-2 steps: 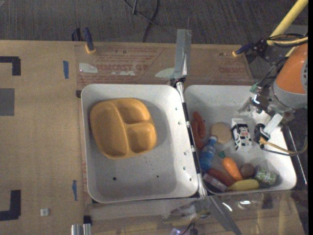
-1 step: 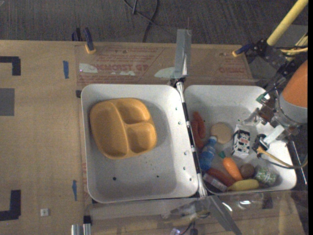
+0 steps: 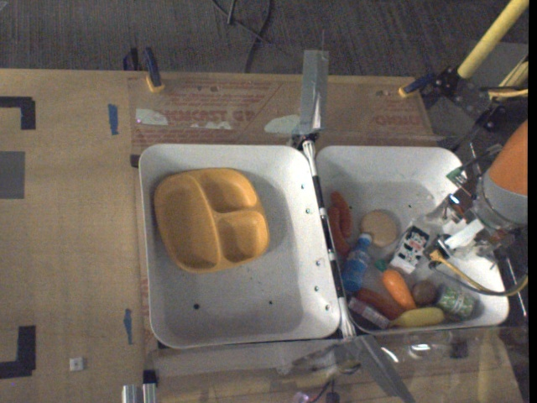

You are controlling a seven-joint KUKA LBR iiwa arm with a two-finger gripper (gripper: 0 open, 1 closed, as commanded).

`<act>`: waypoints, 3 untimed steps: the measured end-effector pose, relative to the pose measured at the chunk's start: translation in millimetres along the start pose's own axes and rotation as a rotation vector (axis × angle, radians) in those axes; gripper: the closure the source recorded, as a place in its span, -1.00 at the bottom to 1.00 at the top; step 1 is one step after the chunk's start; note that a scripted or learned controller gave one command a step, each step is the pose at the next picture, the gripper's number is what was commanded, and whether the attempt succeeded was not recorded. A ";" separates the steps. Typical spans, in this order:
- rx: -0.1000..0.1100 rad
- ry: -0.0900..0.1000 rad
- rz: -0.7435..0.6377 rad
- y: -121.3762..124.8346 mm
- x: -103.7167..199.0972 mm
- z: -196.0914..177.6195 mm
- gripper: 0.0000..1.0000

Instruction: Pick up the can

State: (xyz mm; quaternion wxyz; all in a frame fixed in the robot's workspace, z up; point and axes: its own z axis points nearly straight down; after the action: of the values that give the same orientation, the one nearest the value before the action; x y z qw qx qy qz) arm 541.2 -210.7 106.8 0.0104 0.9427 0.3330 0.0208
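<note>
The can (image 3: 456,302) is small with a green label and lies in the near right corner of the right bin (image 3: 394,168), beside a yellow banana (image 3: 419,316). My gripper (image 3: 457,235) hangs over the right side of that bin, under the grey wrist and orange band (image 3: 513,168). It is a little beyond the can, near a white and black carton (image 3: 409,248), and nothing shows between it and the can. A yellow cable loops from the wrist over the bin's right rim.
The right bin also holds a tan round piece (image 3: 379,225), red sausages (image 3: 338,217), a blue bottle (image 3: 357,264), an orange carrot (image 3: 398,288) and a dark red item (image 3: 375,302). The left bin (image 3: 252,309) holds a yellow divided plate (image 3: 211,218). A metal divider separates the bins.
</note>
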 end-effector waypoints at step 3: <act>0.049 -0.048 0.371 76.2 83.8 29.1 -1.00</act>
State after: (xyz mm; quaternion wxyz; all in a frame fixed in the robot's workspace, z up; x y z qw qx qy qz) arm 655.5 -217.6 83.0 -0.0085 0.9881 0.1534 -0.0079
